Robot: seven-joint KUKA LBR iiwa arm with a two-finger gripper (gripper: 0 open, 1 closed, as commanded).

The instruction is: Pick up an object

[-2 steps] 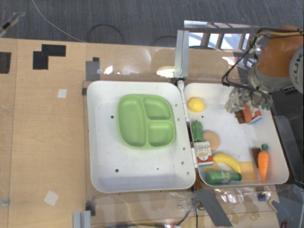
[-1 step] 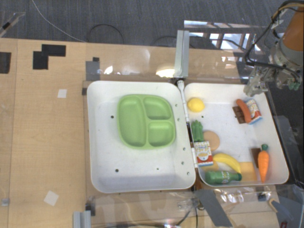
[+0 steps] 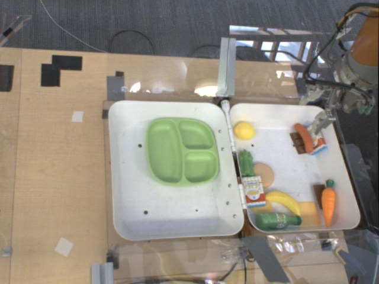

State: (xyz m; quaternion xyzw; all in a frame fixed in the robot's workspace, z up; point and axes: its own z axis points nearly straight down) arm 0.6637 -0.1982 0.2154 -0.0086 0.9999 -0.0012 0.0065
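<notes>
The right bin (image 3: 278, 120) holds several toy foods. A brown-and-red sausage (image 3: 302, 138) lies near its far right wall on a small blue-and-white piece (image 3: 319, 147). My gripper (image 3: 321, 123) hangs just above and to the right of the sausage, at the bin's far right corner, with nothing visibly held. A yellow lemon (image 3: 243, 130) sits at the far left. A green vegetable (image 3: 245, 162), a tan round bun (image 3: 264, 173) and a small carton (image 3: 253, 191) lie along the left side. A banana (image 3: 283, 201), a green bottle (image 3: 278, 220) and a carrot (image 3: 328, 202) lie at the front.
The left bin (image 3: 127, 206) holds a green divided plate (image 3: 182, 151). A yellow block (image 3: 308, 211) and a brown block (image 3: 318, 191) sit beside the carrot. A metal frame (image 3: 227, 70) stands behind the bins. The arm's orange band (image 3: 367, 40) is at the upper right.
</notes>
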